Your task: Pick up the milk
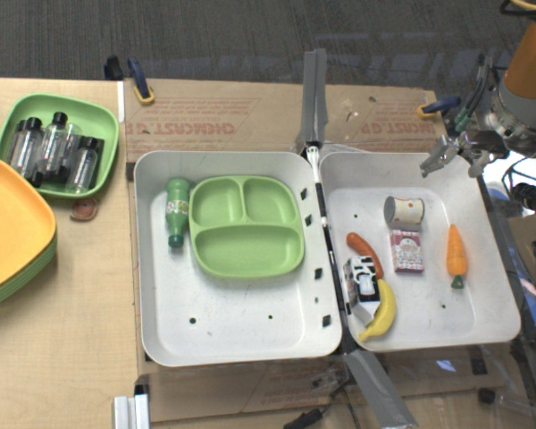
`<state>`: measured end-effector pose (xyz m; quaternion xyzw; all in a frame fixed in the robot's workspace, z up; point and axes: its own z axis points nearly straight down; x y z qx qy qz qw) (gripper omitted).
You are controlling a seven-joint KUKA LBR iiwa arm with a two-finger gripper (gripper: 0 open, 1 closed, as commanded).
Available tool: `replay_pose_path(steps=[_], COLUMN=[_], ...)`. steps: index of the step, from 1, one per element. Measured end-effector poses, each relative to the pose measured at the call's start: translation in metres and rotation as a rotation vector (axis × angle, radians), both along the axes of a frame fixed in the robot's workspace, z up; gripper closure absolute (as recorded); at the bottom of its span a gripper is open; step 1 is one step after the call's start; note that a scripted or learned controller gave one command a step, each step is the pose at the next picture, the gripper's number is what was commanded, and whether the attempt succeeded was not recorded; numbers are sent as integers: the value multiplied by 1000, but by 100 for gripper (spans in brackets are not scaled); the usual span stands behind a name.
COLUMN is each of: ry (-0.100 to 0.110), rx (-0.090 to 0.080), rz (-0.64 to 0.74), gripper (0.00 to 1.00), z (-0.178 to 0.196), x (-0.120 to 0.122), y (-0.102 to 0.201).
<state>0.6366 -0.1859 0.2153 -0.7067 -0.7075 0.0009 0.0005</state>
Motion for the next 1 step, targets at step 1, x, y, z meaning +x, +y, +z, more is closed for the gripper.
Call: replay_pose_path(steps=[1], ry=[-2], rx=[1], rz=[412], gripper=[0], z=[-124], x=[-16], y=[14])
